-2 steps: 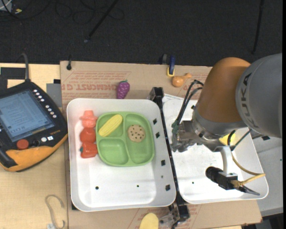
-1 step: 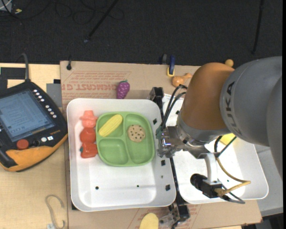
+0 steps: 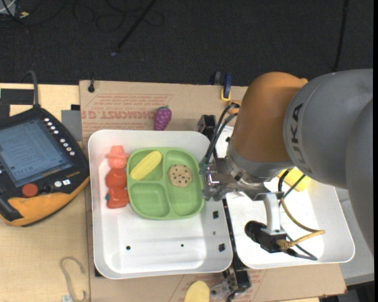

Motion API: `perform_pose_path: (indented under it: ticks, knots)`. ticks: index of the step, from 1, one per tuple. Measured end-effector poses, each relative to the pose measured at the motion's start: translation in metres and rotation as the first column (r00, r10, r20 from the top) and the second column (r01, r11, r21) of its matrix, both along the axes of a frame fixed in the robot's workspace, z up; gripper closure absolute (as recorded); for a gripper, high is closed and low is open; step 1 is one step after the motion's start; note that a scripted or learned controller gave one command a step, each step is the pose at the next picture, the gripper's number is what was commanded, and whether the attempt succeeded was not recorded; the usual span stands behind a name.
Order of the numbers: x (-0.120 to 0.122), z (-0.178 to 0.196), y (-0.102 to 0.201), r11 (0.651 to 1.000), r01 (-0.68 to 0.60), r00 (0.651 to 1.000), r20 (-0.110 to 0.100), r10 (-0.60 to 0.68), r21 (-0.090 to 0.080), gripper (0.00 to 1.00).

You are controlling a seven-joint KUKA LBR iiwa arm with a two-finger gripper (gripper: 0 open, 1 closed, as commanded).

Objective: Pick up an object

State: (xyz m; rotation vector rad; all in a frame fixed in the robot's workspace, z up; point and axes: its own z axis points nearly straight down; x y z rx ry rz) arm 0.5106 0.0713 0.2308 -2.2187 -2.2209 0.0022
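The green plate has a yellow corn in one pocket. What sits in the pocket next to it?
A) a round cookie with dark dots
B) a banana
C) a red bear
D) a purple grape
A: on the green plate, the cookie lies in the upper right compartment, beside the corn.

The arm (image 3: 331,128) comes in from the right as a broad grey link across the upper right of the camera view, the printed letters on its side standing on end. At its inner end sits the rounded orange band (image 3: 264,121), and below that the grey wrist (image 3: 255,168) turns downward. A bundle of black cables (image 3: 217,137) loops along the wrist's left side. The gripper (image 3: 213,186) hangs beneath the wrist, lower and to the left, as a small metallic block seen from above; how its parts stand cannot be made out.
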Motion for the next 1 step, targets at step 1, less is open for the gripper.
perform_pose_path:
  ticks: [1]
  knots:
    - [-0.0119,0.0048,0.0046,1.000,0.001,1.000,-0.002,-0.001,0.000,1.00]
